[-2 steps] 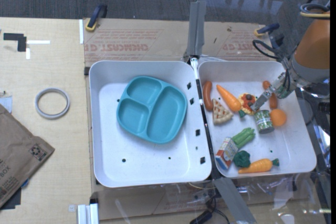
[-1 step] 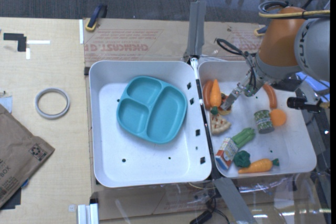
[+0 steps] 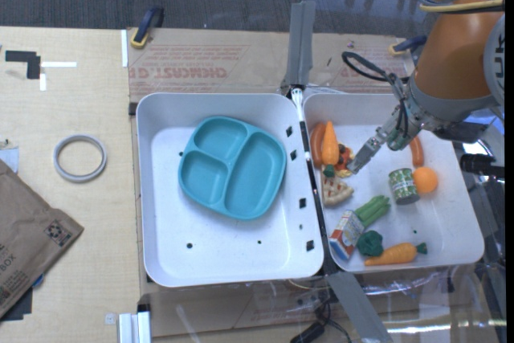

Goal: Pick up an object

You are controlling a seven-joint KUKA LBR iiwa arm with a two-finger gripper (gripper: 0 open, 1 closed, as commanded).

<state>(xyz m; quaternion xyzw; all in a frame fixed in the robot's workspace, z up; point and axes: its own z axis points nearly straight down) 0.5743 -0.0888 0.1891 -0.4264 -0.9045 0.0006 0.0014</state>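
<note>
Several toy foods sit in the right bin: an orange carrot-like piece at its left wall, a green can touching an orange ball, and a carrot near the front. The gripper hangs low beside the top piece; can't tell what its grip is doing. A teal divided plate fills the left bin.

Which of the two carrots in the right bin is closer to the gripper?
The upright carrot by the bin's left wall, just left of the gripper; the other carrot lies at the front edge.
</note>
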